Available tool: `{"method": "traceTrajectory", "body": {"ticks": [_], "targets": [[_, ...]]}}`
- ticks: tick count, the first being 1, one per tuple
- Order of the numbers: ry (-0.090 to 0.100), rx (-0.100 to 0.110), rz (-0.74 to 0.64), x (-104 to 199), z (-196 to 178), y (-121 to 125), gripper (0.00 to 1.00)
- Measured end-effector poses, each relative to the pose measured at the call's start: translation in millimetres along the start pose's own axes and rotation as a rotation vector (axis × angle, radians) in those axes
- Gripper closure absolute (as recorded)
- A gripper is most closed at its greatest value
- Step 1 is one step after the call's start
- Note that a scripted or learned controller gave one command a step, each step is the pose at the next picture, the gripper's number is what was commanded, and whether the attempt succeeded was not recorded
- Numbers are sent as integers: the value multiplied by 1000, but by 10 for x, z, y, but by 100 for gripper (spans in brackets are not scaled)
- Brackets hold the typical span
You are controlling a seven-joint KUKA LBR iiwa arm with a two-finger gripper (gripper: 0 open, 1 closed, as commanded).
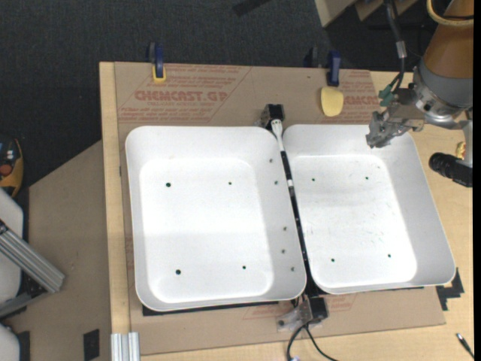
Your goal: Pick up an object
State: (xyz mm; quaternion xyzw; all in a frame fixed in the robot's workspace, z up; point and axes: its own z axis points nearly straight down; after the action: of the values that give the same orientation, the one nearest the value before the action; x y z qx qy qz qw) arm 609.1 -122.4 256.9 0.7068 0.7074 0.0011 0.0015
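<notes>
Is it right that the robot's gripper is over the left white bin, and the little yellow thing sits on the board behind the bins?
Not quite. The camera view shows the gripper over the right bin's far edge, not the left bin. The yellow thing does sit on the board behind the bins.

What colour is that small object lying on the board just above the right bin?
Pale yellow. The small object shows best in the camera view, lying beside the blue clamp.

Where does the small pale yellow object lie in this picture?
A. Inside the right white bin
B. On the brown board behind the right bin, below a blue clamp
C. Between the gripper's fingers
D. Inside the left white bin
B: the pale yellow object lies on the brown board, just behind the right bin and below the blue clamp, apart from the gripper.
</notes>
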Motion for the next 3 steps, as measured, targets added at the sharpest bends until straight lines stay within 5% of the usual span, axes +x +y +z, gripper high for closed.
{"method": "traceTrajectory", "body": {"ticks": [1, 2, 3], "targets": [[-2, -15, -4, 311, -1463, 443, 100], [4, 13, -7, 1092, -477, 572, 100], [1, 6, 2, 949, -541, 437, 100]]}}
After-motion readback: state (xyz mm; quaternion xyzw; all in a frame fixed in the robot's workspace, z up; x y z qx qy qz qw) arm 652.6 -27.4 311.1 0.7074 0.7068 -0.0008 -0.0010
